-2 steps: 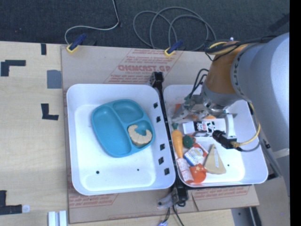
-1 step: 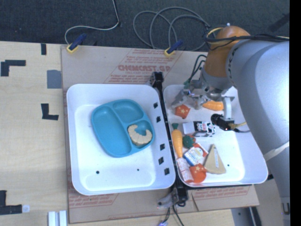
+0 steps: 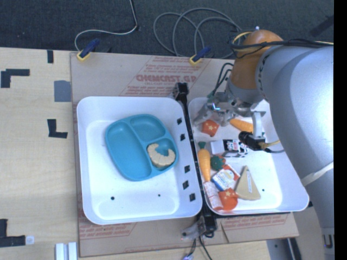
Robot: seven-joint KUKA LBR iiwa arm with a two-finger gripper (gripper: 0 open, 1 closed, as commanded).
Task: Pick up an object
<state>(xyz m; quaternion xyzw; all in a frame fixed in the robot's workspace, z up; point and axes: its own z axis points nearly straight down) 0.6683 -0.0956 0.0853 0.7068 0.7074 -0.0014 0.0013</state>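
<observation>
Gripper (image 3: 217,111) hanging over right bin (image 3: 282,195), finger state unclear. Carrot (image 3: 204,164) lying below it, long axis running near-far, leafy end (image 3: 217,162) alongside.

My arm (image 3: 303,91) looks like smooth grey metal with a soft sheen, its orange band (image 3: 252,58) glossy. Both bins (image 3: 92,199) read as smooth white plastic; the blue plate (image 3: 127,145) at centre left is matt plastic. The board (image 3: 135,80) beneath looks like rough brown cardboard, and the bench (image 3: 32,161) like pale wood.
</observation>
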